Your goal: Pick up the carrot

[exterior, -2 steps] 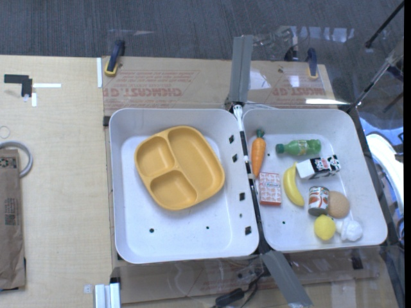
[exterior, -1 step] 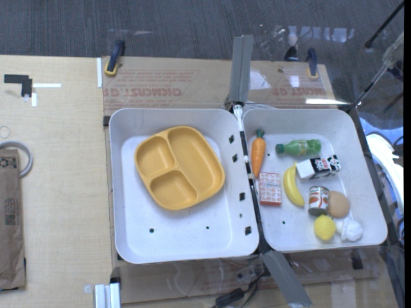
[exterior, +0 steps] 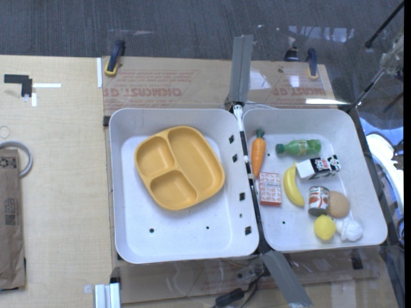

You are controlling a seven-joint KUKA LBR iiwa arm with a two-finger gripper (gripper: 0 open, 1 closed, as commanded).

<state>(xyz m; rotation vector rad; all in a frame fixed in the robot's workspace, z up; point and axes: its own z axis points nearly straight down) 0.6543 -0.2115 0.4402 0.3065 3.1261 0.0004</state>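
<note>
The carrot is orange with a green top. It lies by the right bin's left wall, beside a red box.

Carrot lay at ten o'clock in right bin, tip toward six, hard against the divider; red box just below it; banana, green bottle, milk carton, can, lemon spread toward four o'clock; yellow divided plate sat centred in left bin

orange carrot, yellow plate, white bins
</note>
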